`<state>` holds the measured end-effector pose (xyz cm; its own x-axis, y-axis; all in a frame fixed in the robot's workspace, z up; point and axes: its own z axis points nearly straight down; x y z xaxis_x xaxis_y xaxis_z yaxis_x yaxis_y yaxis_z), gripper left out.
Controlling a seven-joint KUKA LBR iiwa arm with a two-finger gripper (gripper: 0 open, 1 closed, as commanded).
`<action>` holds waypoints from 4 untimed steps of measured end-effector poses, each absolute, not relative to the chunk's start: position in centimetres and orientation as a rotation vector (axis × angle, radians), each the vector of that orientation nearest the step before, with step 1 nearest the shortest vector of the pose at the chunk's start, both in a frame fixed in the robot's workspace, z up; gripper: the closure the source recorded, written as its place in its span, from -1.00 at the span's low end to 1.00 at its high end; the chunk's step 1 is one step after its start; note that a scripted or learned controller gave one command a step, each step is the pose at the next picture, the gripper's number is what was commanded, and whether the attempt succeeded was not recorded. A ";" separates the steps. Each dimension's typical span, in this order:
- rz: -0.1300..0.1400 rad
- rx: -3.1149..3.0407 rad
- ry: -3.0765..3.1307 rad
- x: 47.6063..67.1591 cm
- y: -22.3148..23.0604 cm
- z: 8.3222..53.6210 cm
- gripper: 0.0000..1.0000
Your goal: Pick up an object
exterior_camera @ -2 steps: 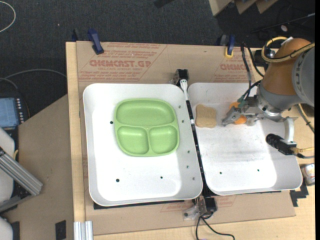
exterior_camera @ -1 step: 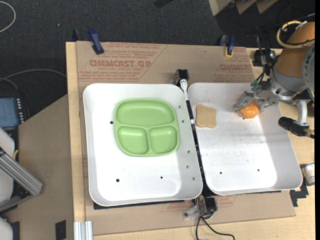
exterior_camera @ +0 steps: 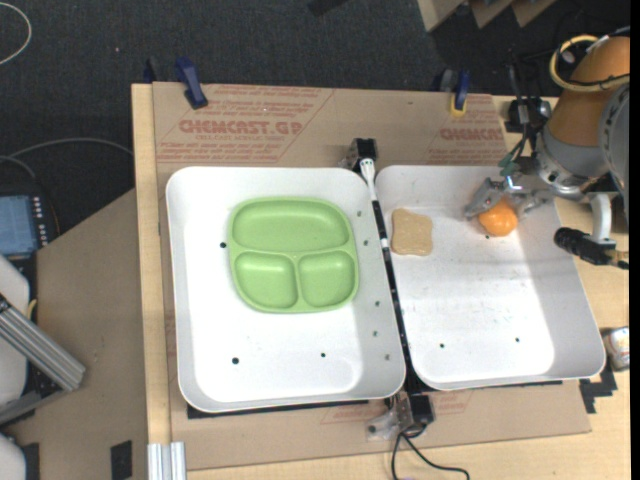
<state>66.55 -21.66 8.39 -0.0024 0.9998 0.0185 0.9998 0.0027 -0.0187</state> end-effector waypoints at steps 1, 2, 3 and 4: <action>-0.001 -2.199 -2.209 66.6 -21.6 8.4 -1.00; -0.001 -2.199 -2.209 66.6 -21.6 8.4 -1.00; -0.001 -2.199 -2.209 66.6 -21.6 8.4 -1.00; 0.003 -2.207 -2.211 66.5 -21.3 8.3 -1.00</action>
